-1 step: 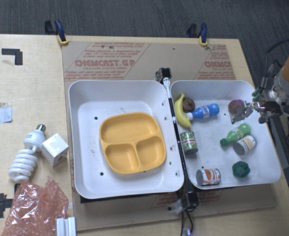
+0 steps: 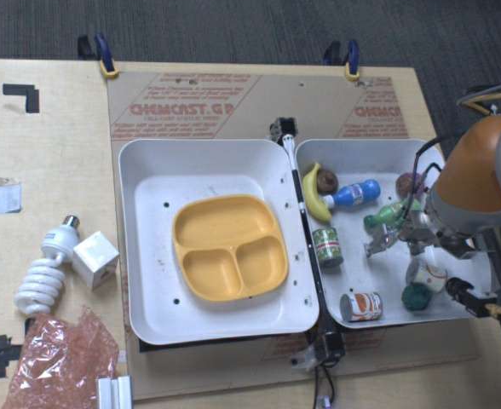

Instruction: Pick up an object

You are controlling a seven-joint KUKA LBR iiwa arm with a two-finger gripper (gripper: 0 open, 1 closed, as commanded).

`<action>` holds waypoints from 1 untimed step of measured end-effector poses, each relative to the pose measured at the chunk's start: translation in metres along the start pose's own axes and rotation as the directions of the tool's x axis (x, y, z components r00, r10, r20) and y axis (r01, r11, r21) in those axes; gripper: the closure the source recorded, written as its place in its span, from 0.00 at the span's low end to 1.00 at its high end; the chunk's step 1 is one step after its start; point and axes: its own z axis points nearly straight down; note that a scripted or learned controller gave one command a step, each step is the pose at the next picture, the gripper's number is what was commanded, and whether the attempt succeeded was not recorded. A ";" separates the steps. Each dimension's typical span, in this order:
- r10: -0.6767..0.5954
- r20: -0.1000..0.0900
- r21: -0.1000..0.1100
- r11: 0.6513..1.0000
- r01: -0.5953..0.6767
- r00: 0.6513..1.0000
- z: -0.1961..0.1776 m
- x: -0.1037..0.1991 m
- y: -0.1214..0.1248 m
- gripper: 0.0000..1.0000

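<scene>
My gripper (image 2: 385, 240) hangs low over the middle of the right bin (image 2: 361, 156), reaching in from the right under the grey and orange arm (image 2: 480, 173). A green bottle (image 2: 383, 218) lies just above it, touching or nearly so. Left of that lie a blue and white bottle (image 2: 355, 194) and a banana (image 2: 313, 196). A green-labelled can (image 2: 326, 247) stands to the gripper's left. A red and white can (image 2: 361, 306), a dark green ball (image 2: 417, 296) and a white cup-like object (image 2: 428, 273) sit toward the front. Nothing is visibly held.
The left bin (image 2: 144, 228) holds a yellow divided plate (image 2: 231, 246). A purple round object (image 2: 406, 183) sits at the right bin's back, partly behind the arm. Left of the bins lie a spiral light bulb (image 2: 46, 267), a white cube (image 2: 95, 258) and crumpled pink plastic (image 2: 59, 365).
</scene>
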 end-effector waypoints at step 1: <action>0.002 0.000 -0.002 1.000 -0.002 1.000 -0.010 -0.001 0.001 1.00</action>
